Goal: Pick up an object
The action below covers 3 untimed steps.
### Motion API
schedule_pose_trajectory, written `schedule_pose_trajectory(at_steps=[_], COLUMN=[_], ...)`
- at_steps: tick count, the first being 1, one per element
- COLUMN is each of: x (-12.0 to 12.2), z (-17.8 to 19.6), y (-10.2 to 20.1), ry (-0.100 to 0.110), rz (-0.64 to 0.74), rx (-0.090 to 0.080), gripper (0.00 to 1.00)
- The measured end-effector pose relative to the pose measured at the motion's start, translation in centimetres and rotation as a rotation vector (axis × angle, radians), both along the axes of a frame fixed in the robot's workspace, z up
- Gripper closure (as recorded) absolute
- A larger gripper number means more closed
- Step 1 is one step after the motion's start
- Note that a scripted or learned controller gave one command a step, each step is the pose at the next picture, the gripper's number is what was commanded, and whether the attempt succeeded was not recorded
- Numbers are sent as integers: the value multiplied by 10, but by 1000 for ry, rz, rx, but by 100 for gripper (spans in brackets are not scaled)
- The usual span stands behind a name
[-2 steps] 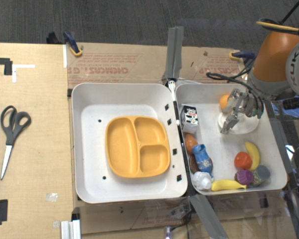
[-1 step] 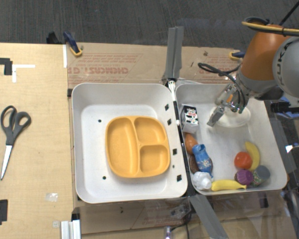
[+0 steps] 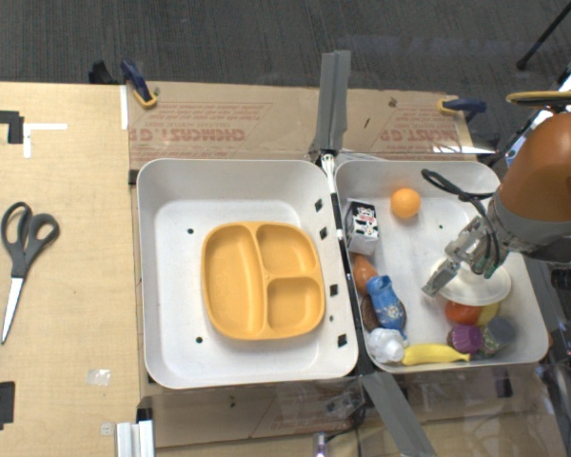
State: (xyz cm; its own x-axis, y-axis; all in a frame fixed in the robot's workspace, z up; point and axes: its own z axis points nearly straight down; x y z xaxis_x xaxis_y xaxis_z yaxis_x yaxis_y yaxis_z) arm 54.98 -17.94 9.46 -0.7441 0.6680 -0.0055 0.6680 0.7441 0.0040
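The right bin holds the loose objects. An orange ball lies at the back, with a small white carton by the left wall. A blue bottle lies beside an orange fruit. Along the front are a yellow banana, a red tomato, a purple piece and a grey piece. My gripper hangs over the bin's right half, just above the tomato. It is open, with nothing between its fingers. A white round object lies partly under the wrist.
The left bin holds a yellow divided plate. Scissors lie on the wooden bench at far left. Cardboard lines the back, held by blue clamps. A grey bar rises between the bins.
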Motion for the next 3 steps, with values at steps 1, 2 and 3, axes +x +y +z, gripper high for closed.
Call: schedule_pose_trajectory(at_steps=[1,2,3], x=[-65,-7,73], z=[0,-3,-2], y=[-17,65,78], ry=[-5,5,5], rz=[-8,-11,-150], rx=[0,0,-2], gripper=[0,0,0])
